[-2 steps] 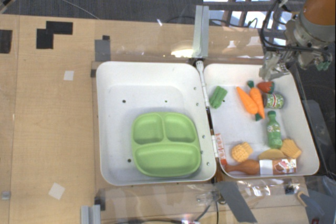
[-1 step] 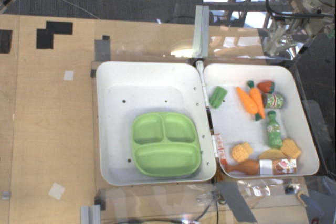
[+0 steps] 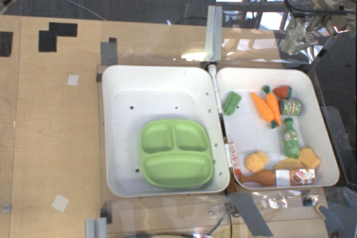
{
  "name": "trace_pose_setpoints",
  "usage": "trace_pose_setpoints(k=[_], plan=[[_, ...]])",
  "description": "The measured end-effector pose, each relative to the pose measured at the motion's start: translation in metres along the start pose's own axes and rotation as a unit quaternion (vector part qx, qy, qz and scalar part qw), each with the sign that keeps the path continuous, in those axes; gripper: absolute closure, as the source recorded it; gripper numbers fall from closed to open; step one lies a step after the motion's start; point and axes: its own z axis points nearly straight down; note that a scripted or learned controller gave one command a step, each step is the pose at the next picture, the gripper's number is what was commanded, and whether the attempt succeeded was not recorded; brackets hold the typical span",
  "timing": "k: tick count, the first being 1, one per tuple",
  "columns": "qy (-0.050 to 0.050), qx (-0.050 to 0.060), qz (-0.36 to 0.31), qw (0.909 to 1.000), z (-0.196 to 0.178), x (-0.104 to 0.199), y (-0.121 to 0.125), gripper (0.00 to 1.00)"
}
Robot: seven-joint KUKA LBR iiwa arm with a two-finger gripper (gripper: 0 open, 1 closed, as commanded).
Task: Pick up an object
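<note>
Approach step: the claw (image 3: 299,37) (grip state unclear, seemingly empty) hovers beyond the right bin (image 3: 245,167); next, descend onto the carrot (image 3: 262,107).

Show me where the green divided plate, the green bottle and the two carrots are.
green divided plate (image 3: 176,153), camera view, ridge between its compartments.
green bottle (image 3: 290,139), camera view, middle of its body.
carrots (image 3: 266,107), camera view, where the two touch.

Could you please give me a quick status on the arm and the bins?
Gripper above right bin's far rim, nothing between fingers. Toy food, including carrots and green bottle, untouched in right bin. Green plate in left bin.
</note>
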Motion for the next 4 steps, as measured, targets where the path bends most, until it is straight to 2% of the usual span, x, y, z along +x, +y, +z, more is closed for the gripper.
trace_pose_setpoints(k=[1, 3, 4], plan=[[0.008, -0.002, 0.001, 1.0, 0.01, 0.008, -0.032, 1.0], [-0.005, 0.002, 0.0, 1.0, -0.02, 0.002, -0.03, 1.0], [0.008, -0.002, -0.072, 0.9973, 0.01, 0.021, -0.08, 1.0]])
